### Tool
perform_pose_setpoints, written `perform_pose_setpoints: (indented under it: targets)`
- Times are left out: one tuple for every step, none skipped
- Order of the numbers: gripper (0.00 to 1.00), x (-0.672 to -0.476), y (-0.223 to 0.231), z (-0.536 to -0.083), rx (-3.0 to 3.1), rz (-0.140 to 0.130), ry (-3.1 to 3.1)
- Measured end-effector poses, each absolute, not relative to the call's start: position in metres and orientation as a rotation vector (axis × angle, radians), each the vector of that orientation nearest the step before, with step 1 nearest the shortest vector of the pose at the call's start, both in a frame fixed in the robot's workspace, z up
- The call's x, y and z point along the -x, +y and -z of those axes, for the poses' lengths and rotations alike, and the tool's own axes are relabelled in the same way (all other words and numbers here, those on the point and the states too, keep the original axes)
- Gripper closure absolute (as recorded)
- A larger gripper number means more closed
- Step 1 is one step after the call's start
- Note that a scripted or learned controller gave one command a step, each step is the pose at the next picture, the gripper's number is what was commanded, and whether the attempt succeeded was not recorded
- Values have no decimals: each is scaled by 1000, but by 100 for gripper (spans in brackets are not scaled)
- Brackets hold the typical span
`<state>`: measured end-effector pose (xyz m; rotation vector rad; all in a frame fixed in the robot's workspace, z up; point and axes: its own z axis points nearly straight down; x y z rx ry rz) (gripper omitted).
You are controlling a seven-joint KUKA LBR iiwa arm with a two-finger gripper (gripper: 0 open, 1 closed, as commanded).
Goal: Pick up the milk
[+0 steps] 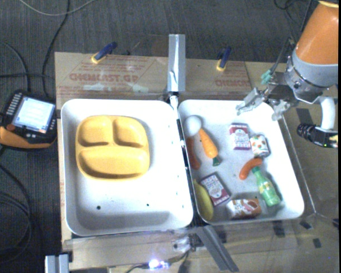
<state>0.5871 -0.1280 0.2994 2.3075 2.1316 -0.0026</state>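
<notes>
- Two white bins sit side by side on a cardboard-covered bench, seen from above at a slant.
- The left bin (74, 209) holds a yellow tray (113, 147) with three compartments, lying flat toward its far left.
- The right bin (292, 192) holds a scatter of toy food.
- The milk (240, 137), a small carton with a red and white label, lies in the far middle of the right bin, touching nothing on its left.
- Just right of the milk is a box (259, 145) with a mixed-colour print, touching or nearly touching it.
- A carrot (208, 144) lies left of the milk, with a white egg (192, 123) at its far end.
- A sausage (250, 168) lies near of the milk, and a green bottle (267, 187) near of that.
- A second carton (215, 189), a banana (203, 202) and a brown packet (244, 207) sit along the near side of the bin.
- The arm (321, 38), grey with an orange band, reaches in from the far right.
- The gripper (256, 99) hangs over the far right corner of the right bin, apart from the milk; its fingers look slightly spread and nothing is between them, though they are small and hard to read.
- A handheld screen (28, 118) rests on the floor to the left of the bench.
</notes>
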Motion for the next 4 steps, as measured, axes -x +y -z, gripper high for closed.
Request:
perform_pose_setpoints:
  targets:
    - [0,-583,-100,-347,-2006,3,2413]
    - [0,-558,-71,-192,-1796,0,2581]
    - [0,-510,-112,-94,-1426,-18,2784]
    - [0,-510,-112,-93,-1426,-18,2784]
